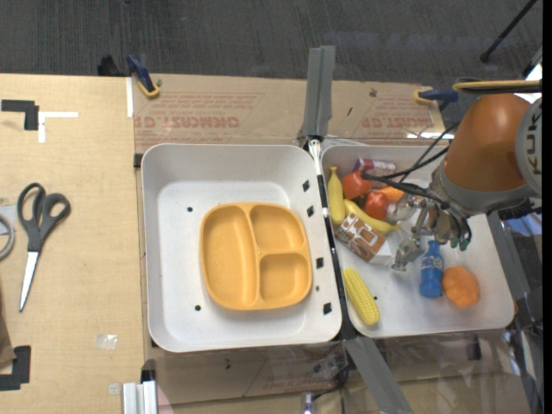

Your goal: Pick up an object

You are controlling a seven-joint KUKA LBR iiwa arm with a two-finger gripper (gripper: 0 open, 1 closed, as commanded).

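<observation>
While the gripper (pixel 412 247) hangs with fingers spread and holding nothing, the upright blue bottle (pixel 431 276) stands just right of it.

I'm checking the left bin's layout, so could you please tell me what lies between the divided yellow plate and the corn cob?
In the camera view, the two bins' adjoining walls separate the divided yellow plate from the corn cob.

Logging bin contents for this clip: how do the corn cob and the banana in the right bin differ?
The corn cob lies in the open near the front of the right bin; the banana sits further back amid the cluttered items. The corn cob has a bumpy kernelled surface; the banana looks smooth. The corn cob is thicker and straight; the banana is slimmer. Both are yellow, long, and close to the bin's left wall.
</observation>
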